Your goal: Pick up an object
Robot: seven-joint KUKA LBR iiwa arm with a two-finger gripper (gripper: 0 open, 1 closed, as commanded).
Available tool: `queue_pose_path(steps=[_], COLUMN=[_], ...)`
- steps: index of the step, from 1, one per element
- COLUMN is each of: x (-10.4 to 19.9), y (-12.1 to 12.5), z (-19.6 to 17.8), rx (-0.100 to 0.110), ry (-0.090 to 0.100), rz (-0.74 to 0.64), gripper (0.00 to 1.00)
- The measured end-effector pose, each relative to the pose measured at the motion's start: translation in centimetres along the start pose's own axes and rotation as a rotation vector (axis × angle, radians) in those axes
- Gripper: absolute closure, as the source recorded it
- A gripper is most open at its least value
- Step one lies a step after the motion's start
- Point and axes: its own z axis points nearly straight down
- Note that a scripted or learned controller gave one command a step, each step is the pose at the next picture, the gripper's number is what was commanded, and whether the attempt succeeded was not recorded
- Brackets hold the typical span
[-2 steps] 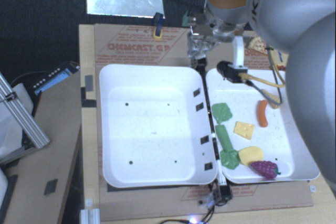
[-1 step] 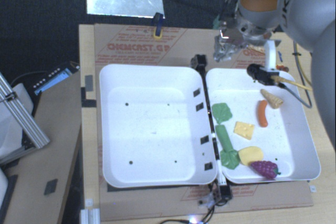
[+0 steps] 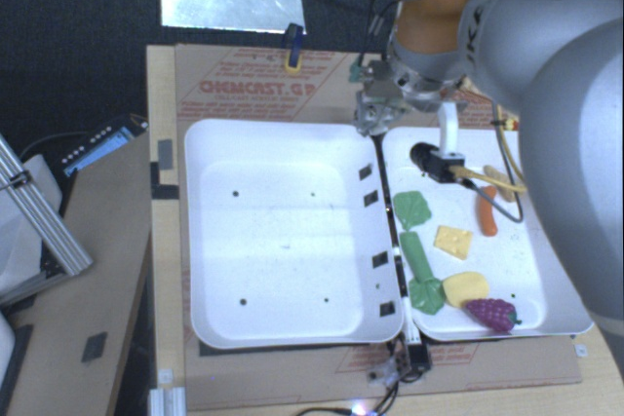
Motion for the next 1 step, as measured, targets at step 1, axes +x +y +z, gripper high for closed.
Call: queue_pose_path(steps=[1], x=[2.7], y=[0.03], z=[3.75], rx=[0.0], ry=[0.0], rz=[0.0], gripper=[1.0])
